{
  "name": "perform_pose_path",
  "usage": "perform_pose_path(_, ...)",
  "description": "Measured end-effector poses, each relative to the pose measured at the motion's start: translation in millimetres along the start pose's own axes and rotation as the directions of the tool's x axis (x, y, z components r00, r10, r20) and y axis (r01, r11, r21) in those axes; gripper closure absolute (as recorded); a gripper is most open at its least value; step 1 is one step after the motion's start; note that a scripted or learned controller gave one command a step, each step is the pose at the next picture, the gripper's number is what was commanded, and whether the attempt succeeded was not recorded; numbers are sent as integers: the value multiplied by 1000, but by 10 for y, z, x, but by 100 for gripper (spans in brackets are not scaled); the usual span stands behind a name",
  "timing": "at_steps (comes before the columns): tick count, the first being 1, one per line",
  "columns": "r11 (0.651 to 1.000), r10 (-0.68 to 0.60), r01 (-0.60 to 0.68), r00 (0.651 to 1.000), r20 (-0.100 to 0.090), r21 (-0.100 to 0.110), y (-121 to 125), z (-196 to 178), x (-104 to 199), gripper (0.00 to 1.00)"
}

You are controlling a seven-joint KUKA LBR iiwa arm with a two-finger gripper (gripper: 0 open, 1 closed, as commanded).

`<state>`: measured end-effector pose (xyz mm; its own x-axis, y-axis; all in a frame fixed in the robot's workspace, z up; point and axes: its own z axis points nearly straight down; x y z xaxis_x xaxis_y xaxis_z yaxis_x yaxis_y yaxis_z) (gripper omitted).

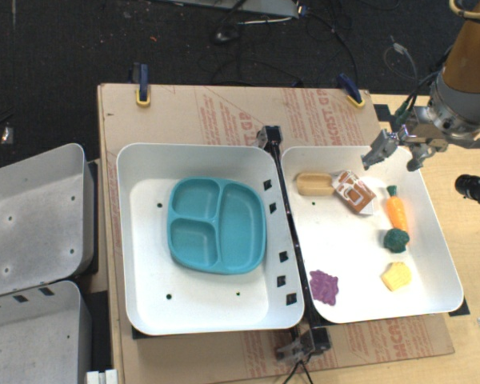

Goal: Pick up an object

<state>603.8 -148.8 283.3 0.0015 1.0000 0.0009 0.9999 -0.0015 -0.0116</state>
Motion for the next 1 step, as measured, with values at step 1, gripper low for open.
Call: perform_pose_path(1,1000,-2,2,1000,2,-12,18,-70,4,0)
